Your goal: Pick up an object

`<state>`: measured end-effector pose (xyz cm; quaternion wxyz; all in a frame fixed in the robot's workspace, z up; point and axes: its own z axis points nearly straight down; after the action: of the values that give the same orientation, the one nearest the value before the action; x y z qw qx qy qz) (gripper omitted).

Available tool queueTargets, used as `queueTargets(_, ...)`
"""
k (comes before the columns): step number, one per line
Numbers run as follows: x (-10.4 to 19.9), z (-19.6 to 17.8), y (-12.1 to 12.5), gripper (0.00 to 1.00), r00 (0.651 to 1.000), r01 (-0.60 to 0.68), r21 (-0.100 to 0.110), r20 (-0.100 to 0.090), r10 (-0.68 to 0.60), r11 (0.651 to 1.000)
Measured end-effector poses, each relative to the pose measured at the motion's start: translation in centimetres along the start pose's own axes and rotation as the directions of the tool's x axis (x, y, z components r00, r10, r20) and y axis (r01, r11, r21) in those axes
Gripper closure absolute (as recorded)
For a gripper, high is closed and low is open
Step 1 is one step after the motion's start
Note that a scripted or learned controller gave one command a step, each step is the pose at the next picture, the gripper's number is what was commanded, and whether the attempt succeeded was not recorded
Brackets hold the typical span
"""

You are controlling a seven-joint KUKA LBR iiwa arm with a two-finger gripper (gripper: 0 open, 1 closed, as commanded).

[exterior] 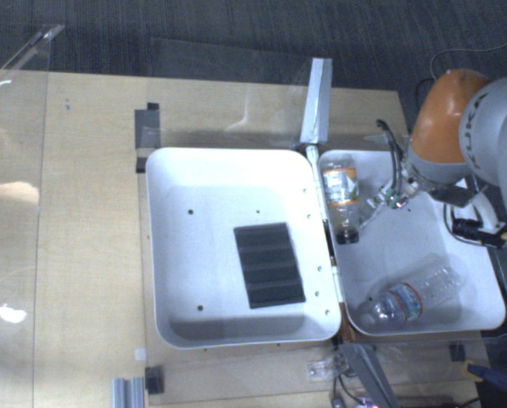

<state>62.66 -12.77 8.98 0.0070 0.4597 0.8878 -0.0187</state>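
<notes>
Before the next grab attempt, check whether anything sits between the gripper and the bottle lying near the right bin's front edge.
Nothing visible does. The gripper is near the back of the right bin, beside the upright bottle. Bare white floor separates it from the clear bottle lying near the front.

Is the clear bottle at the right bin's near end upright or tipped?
Tipped: the clear bottle lies on its side on the right bin floor.
</notes>
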Motion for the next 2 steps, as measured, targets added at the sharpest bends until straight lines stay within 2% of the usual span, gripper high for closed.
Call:
queueTargets(1,1.6,-0.1,-1.1,0.00,0.999,-0.047,-0.004,-0.002,0.047,0.999)
queueTargets(2,0.2,0.0,-0.4,0.00,0.998,-0.063,-0.006,0.004,0.063,0.998)
